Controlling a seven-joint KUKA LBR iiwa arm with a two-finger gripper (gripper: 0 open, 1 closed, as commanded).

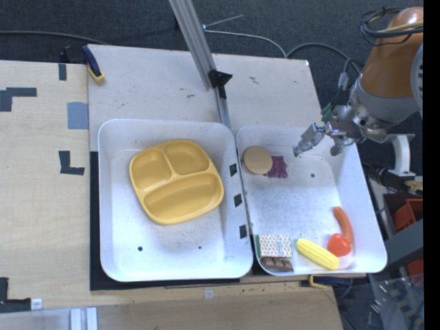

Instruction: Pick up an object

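Two white bins sit side by side in the middle of the frame. The left bin point(110, 184) holds a yellow plate point(177, 181) with three compartments, lying flat and a little turned.

The right bin point(364, 198) holds the small things. Near its upper left corner lies a tan bun point(258, 160), with a purple piece point(278, 167) touching its right side; I can't make out what that piece is. Along the bin's lower edge sit a wafer point(276, 247) by the lower left corner, a corn cob point(317, 253) just right of it, and a red tomato point(339, 244) touching the cob's right end. An orange carrot point(343, 223) lies slanted just above the tomato, near the right wall.

The arm point(393, 53) comes in at the upper right of the frame, its orange band plain to see. The gripper point(320, 143) hangs over the upper part of the right bin, right of the bun and well apart from it. Its two fingers point(304, 143) stand apart, with nothing between them.

At the upper centre a grey metal rail point(192, 29) slants down to where the bins meet. A blue and yellow clamp point(93, 64) sits at the upper left corner of the white board under the bins.
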